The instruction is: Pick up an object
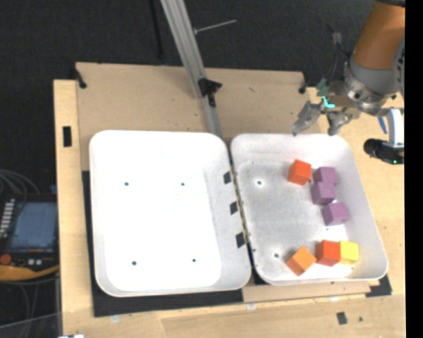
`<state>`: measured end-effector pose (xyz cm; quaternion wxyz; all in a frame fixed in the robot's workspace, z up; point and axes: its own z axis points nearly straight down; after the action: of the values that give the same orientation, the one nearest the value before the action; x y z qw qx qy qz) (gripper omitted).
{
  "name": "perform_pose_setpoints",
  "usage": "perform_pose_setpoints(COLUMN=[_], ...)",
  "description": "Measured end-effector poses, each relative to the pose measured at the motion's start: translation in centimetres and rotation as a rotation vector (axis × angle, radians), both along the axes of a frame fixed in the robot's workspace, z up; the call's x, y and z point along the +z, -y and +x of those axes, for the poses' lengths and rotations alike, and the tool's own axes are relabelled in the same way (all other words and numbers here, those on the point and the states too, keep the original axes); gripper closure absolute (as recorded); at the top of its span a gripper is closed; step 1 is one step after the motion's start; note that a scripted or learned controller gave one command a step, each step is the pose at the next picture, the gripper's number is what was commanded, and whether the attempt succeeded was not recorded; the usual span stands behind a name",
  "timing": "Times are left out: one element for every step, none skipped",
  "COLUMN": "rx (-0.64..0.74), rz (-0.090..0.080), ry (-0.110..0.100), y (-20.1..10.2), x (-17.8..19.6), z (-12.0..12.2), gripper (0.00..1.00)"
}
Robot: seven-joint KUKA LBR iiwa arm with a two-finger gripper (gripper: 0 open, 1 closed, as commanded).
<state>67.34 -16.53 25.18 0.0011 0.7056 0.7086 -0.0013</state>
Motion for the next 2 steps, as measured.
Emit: perform_pose_setpoints(rx=[-0.005,-0.005], rz=[0.001,0.001], ry=[-0.004,-0.004], y=[1.0,1.8], x=[-5.7,-10.5], z=[0.2,-0.6], gripper=[0.00,0.00])
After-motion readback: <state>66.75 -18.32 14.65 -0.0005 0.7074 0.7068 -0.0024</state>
